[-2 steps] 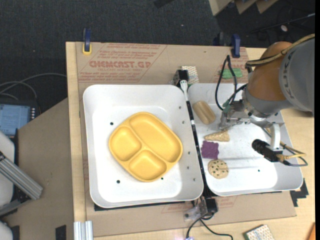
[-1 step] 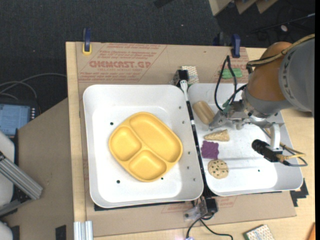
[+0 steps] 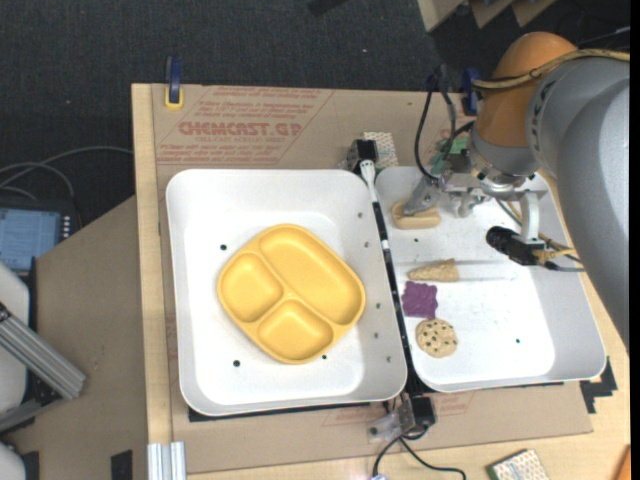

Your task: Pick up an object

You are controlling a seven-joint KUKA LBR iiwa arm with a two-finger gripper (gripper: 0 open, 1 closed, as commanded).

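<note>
The gripper (image 3: 440, 193) is held just above the bread (image 3: 415, 215); its grip cannot be told. The bread could be pushed against the bin (image 3: 520, 363) wall and missed.

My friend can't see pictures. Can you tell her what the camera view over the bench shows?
A grey robot arm's gripper hangs over the far end of the right white bin, beside a tan bread-like piece. That bin also holds a cone, a purple piece and a cookie; the left bin holds a yellow divided plate.
</note>
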